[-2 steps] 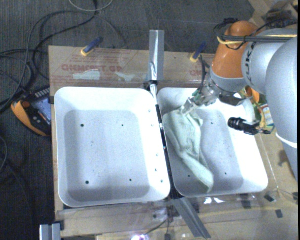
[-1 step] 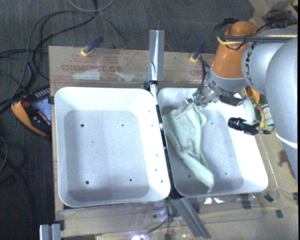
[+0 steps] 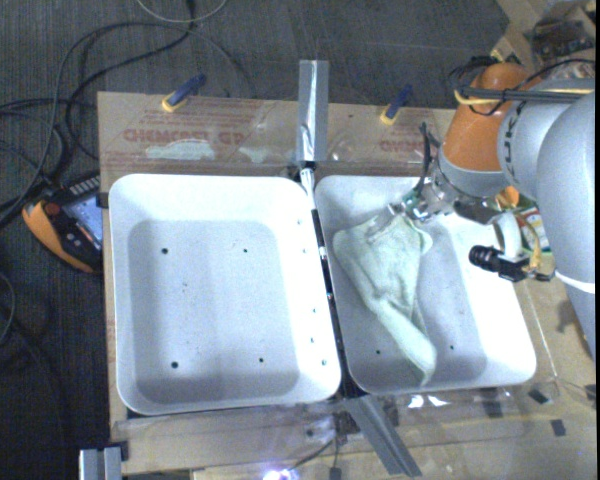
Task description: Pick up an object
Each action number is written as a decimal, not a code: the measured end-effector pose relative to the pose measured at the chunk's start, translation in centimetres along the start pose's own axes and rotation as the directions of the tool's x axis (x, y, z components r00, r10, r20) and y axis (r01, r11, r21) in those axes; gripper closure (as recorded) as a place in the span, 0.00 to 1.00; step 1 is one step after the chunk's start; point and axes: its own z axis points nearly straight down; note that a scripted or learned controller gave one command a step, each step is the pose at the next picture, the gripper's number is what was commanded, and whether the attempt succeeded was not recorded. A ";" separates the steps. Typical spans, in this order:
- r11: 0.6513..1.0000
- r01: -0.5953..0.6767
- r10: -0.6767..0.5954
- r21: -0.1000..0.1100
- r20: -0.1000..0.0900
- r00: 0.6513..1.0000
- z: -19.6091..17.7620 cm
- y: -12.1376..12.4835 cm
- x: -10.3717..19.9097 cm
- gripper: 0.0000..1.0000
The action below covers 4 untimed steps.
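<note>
Grey arm, jaws' tips blurred, cloth

Your left bin: white plastic, smooth, faintly sheened, speckled with small dark dots. Your right bin: the same white plastic, with a brighter gloss along its near rim. Cloth in the right bin: pale green-white fabric, matt, soft and creased, with a rough towel-like nap. Gripper: bare metal, dull grey with small glints, touching the cloth's far end. Your arm: smooth grey shell with a satin finish; its band is glossy orange. Worktop: brown board, matt, looking like printed cardboard or wood under a clear shiny film. Floor: dark, rough-textured carpet.
</note>
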 end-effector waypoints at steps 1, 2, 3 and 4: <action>1.000 0.001 -0.001 -0.004 -0.001 1.000 -1.1 0.2 0.1 1.00; 0.987 -0.156 0.156 0.022 -0.004 0.988 -6.7 3.1 3.3 1.00; 0.987 -0.156 0.156 0.021 -0.003 0.988 -6.7 3.1 3.3 0.00; 0.952 -0.305 0.305 0.021 0.001 0.952 -10.6 -1.3 -3.2 0.00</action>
